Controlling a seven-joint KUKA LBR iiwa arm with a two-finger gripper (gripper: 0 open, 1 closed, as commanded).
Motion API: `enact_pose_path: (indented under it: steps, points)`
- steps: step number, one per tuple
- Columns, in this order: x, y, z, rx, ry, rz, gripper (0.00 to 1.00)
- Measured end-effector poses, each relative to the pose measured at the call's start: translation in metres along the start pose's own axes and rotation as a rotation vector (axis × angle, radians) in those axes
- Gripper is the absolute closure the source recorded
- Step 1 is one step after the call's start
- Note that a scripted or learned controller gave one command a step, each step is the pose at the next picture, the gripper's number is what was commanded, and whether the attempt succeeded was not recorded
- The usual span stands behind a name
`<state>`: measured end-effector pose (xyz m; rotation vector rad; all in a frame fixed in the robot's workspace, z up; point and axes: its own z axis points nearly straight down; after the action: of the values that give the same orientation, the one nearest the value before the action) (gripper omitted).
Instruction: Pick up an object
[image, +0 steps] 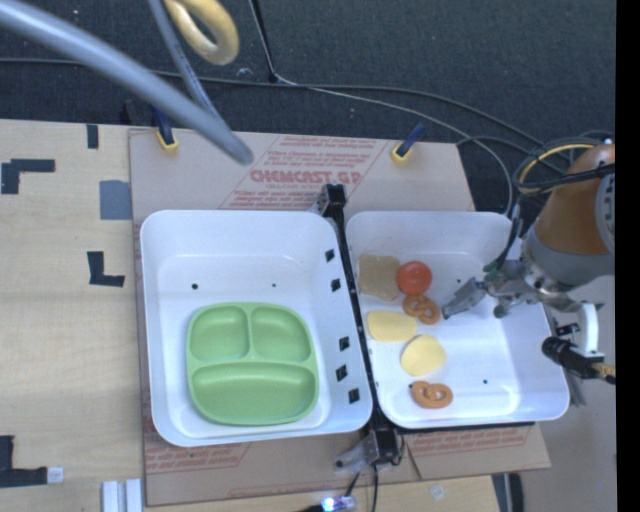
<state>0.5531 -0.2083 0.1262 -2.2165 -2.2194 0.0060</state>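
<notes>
Reaching in from three o'clock, the gripper (462, 297) hangs low in the right bin (520, 400), whether apart or together I cannot tell, presumably lining up on the pretzel (421, 308) at its nine o'clock.

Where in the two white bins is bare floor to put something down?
Left bin: a strip behind the green divided plate. Right bin: the floor right of the yellow pieces, toward the near right corner. Crowded: beside the divider, around the tomato and pretzels.
</notes>
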Motion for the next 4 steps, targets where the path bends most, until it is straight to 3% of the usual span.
enact_pose_path:
  steps: [1, 2, 4]
  points:
    - [0.000, 0.001, 0.041, -0.006, -0.002, 0.001, 0.00]
    - [0.001, 0.003, 0.028, -0.011, -0.002, -0.002, 1.00]
    - [-0.002, 0.005, -0.087, -0.011, -0.003, -0.001, 1.00]
